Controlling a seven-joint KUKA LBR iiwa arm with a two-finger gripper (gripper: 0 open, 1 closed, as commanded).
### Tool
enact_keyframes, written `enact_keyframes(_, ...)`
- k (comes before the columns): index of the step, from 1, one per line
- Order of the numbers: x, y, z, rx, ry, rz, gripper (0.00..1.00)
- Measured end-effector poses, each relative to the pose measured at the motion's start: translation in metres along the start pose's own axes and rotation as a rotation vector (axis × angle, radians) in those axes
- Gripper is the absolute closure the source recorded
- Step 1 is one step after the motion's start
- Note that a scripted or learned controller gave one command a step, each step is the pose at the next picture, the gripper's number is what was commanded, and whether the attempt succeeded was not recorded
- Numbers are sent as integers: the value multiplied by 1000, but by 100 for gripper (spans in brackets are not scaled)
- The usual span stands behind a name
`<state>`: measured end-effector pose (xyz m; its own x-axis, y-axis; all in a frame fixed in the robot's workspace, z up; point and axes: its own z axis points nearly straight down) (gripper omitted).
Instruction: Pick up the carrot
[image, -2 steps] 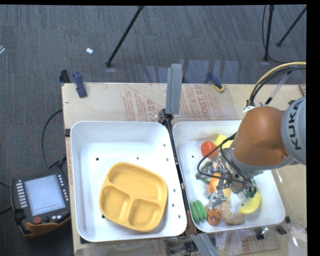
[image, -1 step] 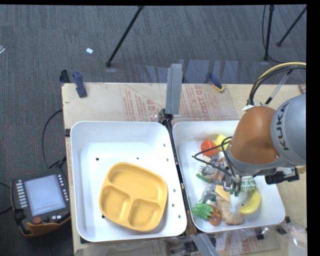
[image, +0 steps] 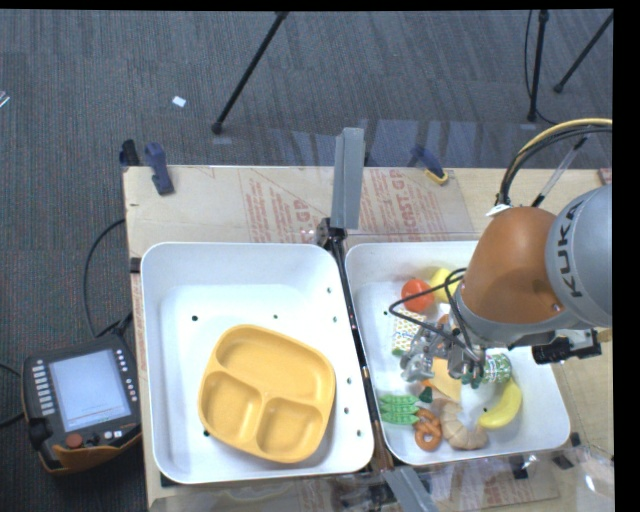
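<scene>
Pincer (image: 445, 362) hovers over glossy, rounded toy foods (image: 470, 400).

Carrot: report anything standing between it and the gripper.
Nothing visible stands between them. The gripper hangs close by the likely carrot, which lies at the right bin's near edge. A beige piece crowds its right side.

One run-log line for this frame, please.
arm: over right bin | claw: low among toy food | yellow tray: left bin
</scene>
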<state>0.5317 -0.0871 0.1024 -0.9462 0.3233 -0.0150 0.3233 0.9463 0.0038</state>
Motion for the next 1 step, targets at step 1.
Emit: enact_keyframes(1,51,59,-87,3,12,337,100)
